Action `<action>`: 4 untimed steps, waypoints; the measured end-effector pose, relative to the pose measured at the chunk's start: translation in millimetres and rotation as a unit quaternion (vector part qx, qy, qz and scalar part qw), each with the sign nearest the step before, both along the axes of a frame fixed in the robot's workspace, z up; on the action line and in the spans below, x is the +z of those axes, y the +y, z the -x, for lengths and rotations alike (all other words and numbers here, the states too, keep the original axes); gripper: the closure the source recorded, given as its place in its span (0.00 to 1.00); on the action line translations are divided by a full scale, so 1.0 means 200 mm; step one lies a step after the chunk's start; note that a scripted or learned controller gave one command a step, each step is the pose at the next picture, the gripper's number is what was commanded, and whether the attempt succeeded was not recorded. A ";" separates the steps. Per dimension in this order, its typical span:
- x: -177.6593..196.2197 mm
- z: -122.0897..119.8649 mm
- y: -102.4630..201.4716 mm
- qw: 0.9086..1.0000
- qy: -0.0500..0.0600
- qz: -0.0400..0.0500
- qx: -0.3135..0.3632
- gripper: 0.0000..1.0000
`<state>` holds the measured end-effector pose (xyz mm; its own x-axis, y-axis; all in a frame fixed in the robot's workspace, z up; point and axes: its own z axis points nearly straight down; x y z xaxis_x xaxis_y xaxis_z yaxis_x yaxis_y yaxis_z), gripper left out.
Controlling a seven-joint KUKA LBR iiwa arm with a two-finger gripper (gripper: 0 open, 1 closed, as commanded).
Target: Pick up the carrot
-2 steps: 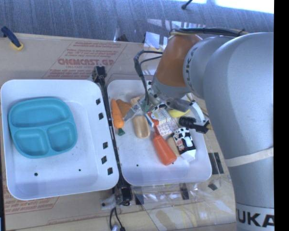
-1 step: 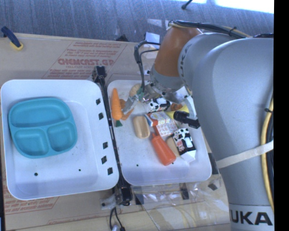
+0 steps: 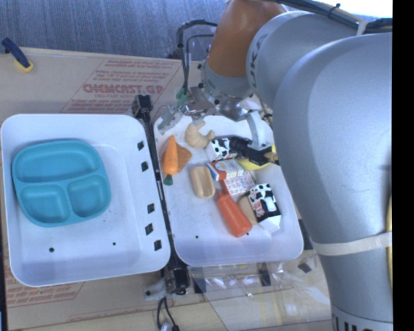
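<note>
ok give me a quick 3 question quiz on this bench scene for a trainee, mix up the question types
1. True or false: the carrot lies in the right bin, close to the divider between the bins.
2. Multiple choice: what sits in the left bin?
A. a red bottle
B. a blue divided plate
C. a carrot
3. Short answer: where is the pincer relative to the carrot?

Key
1. True.
2. B.
3. It is over the far edge of the right bin, beyond the carrot and not holding it.
</note>
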<state>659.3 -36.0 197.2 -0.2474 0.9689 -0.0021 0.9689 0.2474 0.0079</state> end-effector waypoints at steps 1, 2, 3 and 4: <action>-0.03 0.18 0.12 1.000 0.006 0.000 0.005 0.00; -0.03 0.01 0.03 0.996 0.004 0.000 -0.092 0.00; -0.03 0.09 0.10 0.993 0.007 0.000 -0.114 0.00; -0.45 0.02 -0.30 0.985 0.004 -0.001 -0.171 0.00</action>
